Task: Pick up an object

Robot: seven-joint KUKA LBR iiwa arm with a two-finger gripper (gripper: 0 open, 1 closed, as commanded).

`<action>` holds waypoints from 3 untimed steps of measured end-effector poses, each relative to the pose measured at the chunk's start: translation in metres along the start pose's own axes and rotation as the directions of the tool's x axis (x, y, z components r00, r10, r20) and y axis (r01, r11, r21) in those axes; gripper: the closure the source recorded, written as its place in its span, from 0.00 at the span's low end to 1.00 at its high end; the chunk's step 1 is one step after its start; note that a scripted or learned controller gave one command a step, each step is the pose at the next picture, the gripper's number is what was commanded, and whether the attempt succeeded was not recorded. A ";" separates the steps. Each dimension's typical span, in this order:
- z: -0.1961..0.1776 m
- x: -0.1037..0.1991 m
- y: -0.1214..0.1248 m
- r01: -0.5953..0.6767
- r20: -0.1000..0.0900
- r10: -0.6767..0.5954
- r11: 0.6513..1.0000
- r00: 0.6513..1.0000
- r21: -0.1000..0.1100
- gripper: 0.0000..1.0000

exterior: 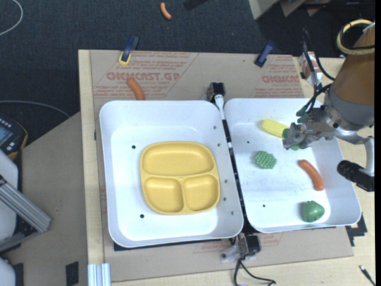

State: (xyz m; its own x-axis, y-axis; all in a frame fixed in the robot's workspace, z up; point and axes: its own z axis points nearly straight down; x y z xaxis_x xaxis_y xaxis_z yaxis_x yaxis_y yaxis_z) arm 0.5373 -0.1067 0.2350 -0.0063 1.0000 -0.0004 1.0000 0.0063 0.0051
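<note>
The bench (95,159) carries two shallow white bins side by side. The left bin (119,159) holds a yellow divided tray (178,177), lying flat near its middle. The right bin (280,207) holds four small toy foods: a yellow corn cob (272,127) at the back, a green knobbly piece (265,159) near the left side, an orange sausage (311,174) toward the right, and a green pepper-like piece (312,211) at the front right corner. The grey arm (351,94) reaches in from the right, and its gripper (294,138) sits low just beside the corn cob's right end, perhaps touching it; whether it is open or closed cannot be told here. Another orange sausage (136,89) lies on the bench behind the left bin.
</note>
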 end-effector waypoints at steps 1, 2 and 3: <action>-0.002 0.038 0.040 -0.001 0.000 0.001 1.000 1.000 0.000 1.00; 0.011 0.056 0.038 -0.005 -0.001 0.005 1.000 1.000 0.008 1.00; 0.002 0.048 0.053 -0.005 0.001 0.005 1.000 1.000 0.001 1.00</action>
State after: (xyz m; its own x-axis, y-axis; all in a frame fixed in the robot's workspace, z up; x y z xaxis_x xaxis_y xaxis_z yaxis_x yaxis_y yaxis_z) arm 0.5902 -0.0584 0.2337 -0.0012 1.0000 -0.0015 1.0000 0.0012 0.0043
